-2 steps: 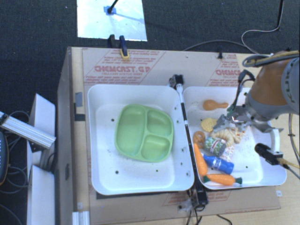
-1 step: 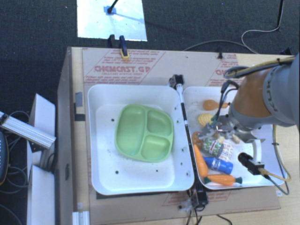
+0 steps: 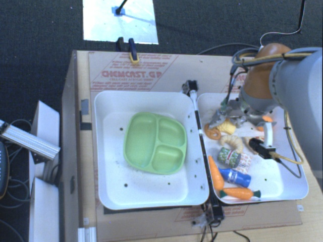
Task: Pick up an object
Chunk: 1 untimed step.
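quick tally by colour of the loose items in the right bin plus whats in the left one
Partly hidden by the arm, so visible items only.
Orange: 3, two carrots and a ring
Yellow: 1, corn-like piece
Blue: 1, bottle
Green-labelled: 1, can
Green: 1, divided plate, left bin
Total: 7

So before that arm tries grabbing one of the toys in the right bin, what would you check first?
1. Pincer above the right bin: ok, it hangs over the far end by the yellow corn.
2. A toy between its tips: cannot tell, too crowded.
3. Single clean target: not ok; corn, pretzel and small can crowd together.
4. Easier picks free: ok; the carrot and blue bottle lie at the near end.
5. Left bin ready for a drop: ok, it holds a green divided plate.
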Available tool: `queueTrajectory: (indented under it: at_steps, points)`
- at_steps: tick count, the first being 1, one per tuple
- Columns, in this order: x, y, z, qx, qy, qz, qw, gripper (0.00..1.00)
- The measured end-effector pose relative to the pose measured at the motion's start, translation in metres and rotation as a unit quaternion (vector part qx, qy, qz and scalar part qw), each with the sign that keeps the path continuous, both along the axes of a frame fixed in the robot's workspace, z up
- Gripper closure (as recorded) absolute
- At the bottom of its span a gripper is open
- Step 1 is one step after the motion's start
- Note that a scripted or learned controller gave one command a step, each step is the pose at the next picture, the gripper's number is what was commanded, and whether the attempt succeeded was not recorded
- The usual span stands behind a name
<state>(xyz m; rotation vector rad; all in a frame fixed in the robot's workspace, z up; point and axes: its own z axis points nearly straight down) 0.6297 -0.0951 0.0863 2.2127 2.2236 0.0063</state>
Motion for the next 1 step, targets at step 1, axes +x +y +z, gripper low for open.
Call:
queueTrajectory:
  at_steps: [1]
  points:
    - [0.0008,0.0002,0.0109,0.0004,-0.001,0.001,1.0000,1.00]
